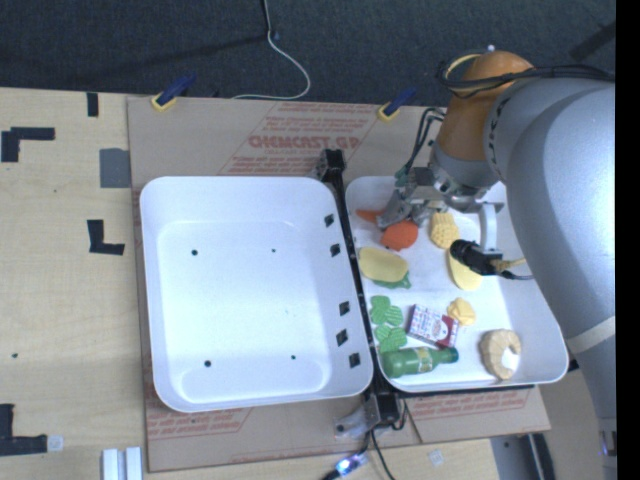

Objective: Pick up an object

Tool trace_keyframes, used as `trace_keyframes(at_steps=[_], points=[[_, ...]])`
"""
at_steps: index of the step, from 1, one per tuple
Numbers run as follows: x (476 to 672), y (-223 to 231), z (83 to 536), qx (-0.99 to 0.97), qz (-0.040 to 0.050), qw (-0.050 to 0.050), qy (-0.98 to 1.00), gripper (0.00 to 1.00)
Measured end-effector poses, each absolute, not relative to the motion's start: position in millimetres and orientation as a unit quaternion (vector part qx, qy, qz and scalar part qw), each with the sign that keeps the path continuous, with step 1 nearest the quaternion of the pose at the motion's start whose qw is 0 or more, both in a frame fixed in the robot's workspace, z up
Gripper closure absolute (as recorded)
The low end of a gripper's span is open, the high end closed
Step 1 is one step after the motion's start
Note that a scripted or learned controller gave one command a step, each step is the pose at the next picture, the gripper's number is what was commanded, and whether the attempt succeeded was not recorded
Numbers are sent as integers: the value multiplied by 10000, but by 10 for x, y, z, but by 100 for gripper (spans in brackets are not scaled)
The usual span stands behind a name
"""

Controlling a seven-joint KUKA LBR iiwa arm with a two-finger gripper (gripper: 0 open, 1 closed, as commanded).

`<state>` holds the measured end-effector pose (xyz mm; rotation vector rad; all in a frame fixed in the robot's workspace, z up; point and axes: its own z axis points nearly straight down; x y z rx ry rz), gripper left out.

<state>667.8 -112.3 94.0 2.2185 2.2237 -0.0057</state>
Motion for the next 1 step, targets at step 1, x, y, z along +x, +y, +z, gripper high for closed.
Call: trace_keyframes(at_steps=[1], points=[[6705, -641, 1913, 7048, 34, 27, 7094, 100]])
